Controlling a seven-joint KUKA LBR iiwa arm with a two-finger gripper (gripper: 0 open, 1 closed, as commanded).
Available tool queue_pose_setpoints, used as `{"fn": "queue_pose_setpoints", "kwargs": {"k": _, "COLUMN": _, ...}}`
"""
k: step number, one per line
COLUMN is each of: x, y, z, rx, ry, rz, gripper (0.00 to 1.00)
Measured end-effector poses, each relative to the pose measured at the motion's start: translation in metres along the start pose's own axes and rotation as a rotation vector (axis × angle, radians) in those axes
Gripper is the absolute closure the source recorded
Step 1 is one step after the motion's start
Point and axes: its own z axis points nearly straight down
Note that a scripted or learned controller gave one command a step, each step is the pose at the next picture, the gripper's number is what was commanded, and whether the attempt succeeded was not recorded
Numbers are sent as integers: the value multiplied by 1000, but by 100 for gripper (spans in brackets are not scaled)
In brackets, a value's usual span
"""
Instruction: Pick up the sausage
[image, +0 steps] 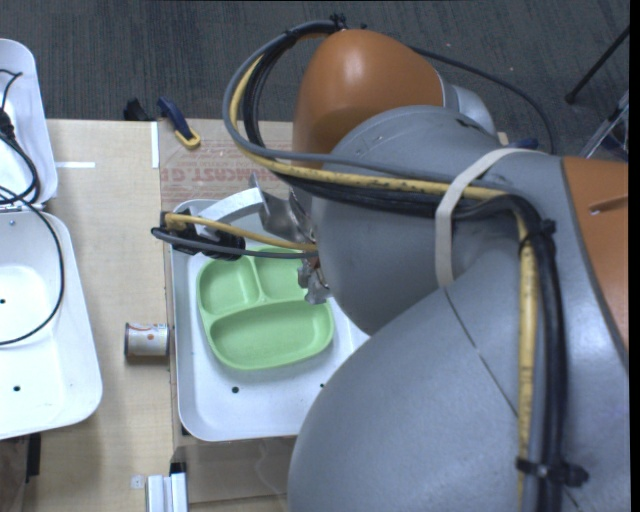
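Pale wooden bench (110, 180) ran across the left of the frame, carrying two white bins. From my remote seat I saw the left bin (40, 330) crossed by black cable (40, 170). The right bin (230, 410) at centre held a green divided plate (262, 322). The grey arm (460, 300) covered the right half. Its gripper (313, 276) hung over the plate's right edge; its state I could not tell. Where the sausage lay I could not tell. A small can (147, 340) lay between the bins.

We count two white bins, one at left (40, 330) and one at right (215, 405), one green divided plate (265, 315), one small can (147, 341), and one arm (450, 300).
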Motion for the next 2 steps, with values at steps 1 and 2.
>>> {"fn": "queue_pose_setpoints", "kwargs": {"k": 1, "x": 0, "y": 2, "z": -9, "rx": -3, "ry": -1, "rz": 6, "gripper": 100}}
{"fn": "queue_pose_setpoints", "kwargs": {"k": 2, "x": 0, "y": 2, "z": -9, "rx": -3, "ry": -2, "rz": 5, "gripper": 0}}
